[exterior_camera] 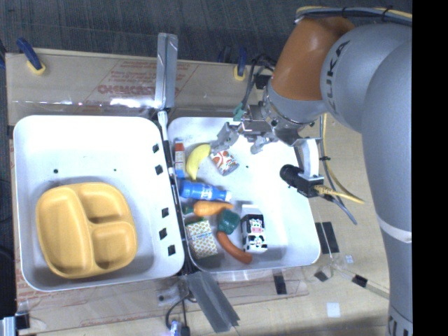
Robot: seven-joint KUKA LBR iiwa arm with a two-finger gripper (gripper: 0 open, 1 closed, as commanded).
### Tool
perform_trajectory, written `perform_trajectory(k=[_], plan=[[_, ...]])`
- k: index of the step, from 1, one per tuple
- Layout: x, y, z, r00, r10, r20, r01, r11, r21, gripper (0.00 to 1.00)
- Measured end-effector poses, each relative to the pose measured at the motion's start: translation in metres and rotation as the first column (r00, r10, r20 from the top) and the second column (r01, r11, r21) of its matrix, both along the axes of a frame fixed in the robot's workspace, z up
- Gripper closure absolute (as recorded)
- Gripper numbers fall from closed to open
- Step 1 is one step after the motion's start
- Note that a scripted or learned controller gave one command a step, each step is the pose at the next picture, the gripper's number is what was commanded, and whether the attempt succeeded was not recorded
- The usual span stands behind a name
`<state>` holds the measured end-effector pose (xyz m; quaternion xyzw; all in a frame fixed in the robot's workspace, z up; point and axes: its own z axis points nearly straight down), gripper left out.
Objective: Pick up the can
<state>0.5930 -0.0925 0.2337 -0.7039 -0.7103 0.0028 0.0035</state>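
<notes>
Can [224, 160] lies tilted in the right bin [294, 222], far-left part, just right of a banana [197, 158]. Gripper [229, 140] sits at its far edge (touching or just above, unclear); jaw state cannot be told. Left bin [42, 131] holds a yellow tray [85, 227].

Dark floor [105, 5] beyond wooden bench [84, 82]
</notes>
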Motion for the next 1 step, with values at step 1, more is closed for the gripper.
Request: perform_trajectory(k=[1], plan=[[0.0268,-0.0061,-0.0814,0.996,-0.087,0.000,0.087,0.996,-0.002,0.00]])
